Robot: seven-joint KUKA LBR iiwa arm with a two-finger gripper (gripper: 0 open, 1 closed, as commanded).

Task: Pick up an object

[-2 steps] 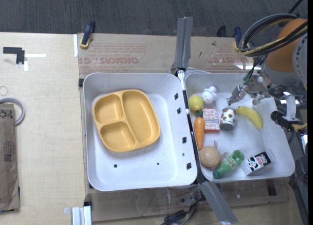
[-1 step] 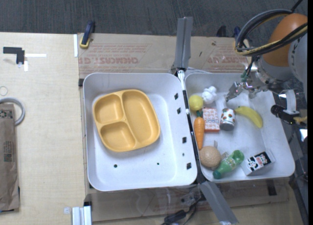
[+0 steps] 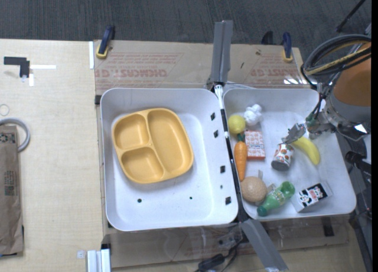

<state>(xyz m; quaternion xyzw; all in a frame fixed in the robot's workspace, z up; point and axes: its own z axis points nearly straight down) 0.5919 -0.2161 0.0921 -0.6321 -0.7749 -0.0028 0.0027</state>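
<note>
my gripper (image 3: 297,130) hangs low over the right bin (image 3: 331,209), just above the small can (image 3: 283,155), and i cannot tell from this angle what state its tip is in — the metal there is a small, blurred shape.

taking the can as my landmark: it is a short tin with a red-and-white label, tilted, lying about mid-bin. nearest the camera, below and right of the can, a little black-and-white carton (image 3: 311,196) lies by the bin's front wall. below the can and slightly left, a green bottle (image 3: 275,198) lies on its side, touching a round tan ball-like thing (image 3: 254,188). left of the can, a red-and-white packet (image 3: 255,145) lies flat, and beyond it an orange carrot (image 3: 240,158) runs along the divider. just right of the can, close beside it, lies a yellow banana (image 3: 309,149). farther back and left of the can sit a yellow lemon (image 3: 236,124) and a small white lumpy thing (image 3: 253,113) whose kind i cannot make out.

well left of the can, in the left bin (image 3: 159,211), rests a yellow three-part plate (image 3: 152,145).

my arm's orange band (image 3: 357,84) is cut off at the frame's right side.
</note>
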